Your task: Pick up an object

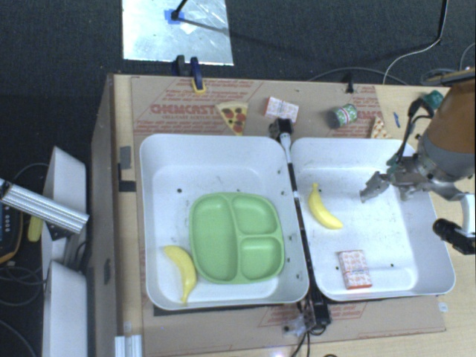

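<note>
1. The gripper (pixel 374 187) hangs over the right bin (pixel 428 274); its jaws are blurred, so their state is unclear, and the arm is cut off at the edge.
2. Both bins sit on a cardboard-covered table (pixel 178 99) above dark carpet.
3. A banana (pixel 323 207) lies left of the gripper, apart from it; a small red-and-white box (pixel 355 268) lies nearer the front.
4. The left bin (pixel 171 162) holds a green divided plate (pixel 238 237) and a second banana (pixel 182 271).
</note>
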Tool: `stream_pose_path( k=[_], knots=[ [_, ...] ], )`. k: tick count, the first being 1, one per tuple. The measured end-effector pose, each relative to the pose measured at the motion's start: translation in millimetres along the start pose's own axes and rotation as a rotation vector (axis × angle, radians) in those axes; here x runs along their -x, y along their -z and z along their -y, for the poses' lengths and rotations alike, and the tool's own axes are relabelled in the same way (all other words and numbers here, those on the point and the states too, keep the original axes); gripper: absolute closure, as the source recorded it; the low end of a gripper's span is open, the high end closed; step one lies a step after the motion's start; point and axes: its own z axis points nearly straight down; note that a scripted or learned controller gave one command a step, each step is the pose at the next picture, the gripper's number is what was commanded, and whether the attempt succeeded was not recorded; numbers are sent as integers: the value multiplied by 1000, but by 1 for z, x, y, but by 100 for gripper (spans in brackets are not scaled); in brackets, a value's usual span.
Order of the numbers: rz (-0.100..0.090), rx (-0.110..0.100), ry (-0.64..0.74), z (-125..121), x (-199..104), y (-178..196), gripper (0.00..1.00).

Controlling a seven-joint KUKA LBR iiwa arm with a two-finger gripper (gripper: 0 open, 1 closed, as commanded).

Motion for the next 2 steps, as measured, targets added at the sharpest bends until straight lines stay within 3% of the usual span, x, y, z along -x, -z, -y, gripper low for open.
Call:
stream_pose_path(
  k=[1, 2],
  knots=[
    [-1, -3, 1, -6, -47, -67, 0],
    [0, -2, 1, -11, -71, -104, 0]
  ],
)
